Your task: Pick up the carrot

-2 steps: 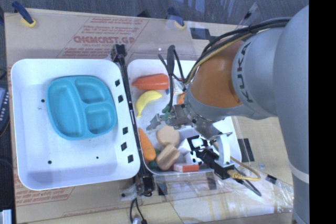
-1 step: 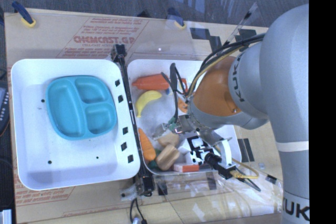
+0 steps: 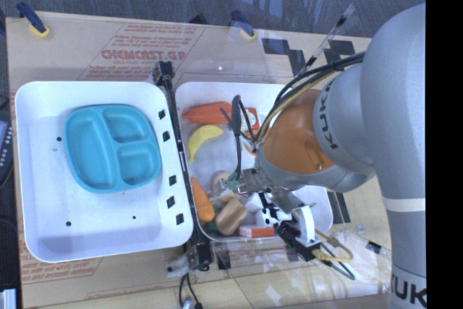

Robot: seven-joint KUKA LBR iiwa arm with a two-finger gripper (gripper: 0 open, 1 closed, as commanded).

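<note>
Carrot (image 3: 203,200) lies in the right bin (image 3: 189,94), tight against its left wall near the front corner, lengthwise along that wall with its narrow tip toward the back. Just to its right sits a tan, bread-like piece (image 3: 231,216), and a small red-and-white item (image 3: 255,231) lies at the front edge. Farther back are a yellow banana (image 3: 202,139) and a long orange-red vegetable (image 3: 208,113). The gripper (image 3: 249,184) hangs low over the middle of this bin (whether it is spread or closed I cannot tell, the wrist hides it). The left bin (image 3: 43,231) holds a blue divided plate (image 3: 112,147) with three compartments. Red print on the cardboard sheet (image 3: 94,47) behind the bins reads "CHEMCAST GP"; black letters "KUKA" run along the grey arm (image 3: 383,105).
</note>
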